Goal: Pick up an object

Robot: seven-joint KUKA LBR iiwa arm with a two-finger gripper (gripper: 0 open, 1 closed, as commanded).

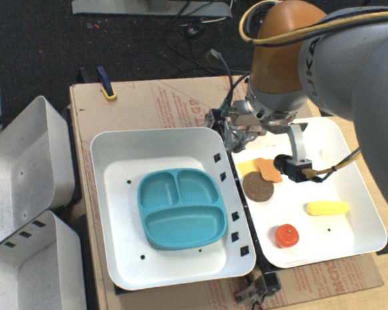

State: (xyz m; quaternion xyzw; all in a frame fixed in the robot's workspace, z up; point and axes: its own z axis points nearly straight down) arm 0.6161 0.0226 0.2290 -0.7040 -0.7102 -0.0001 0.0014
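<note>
The bench carried two white bins. The gripper hung over the right bin's far-left corner; its opening could not be judged. Just below it lay an orange piece and brown disc.

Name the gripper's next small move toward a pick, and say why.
Probably a short descent toward the orange slice and brown round disc. The gripper hangs at the right bin's top-left corner, just above those two. The yellow piece and red round piece lie farther off.
</note>
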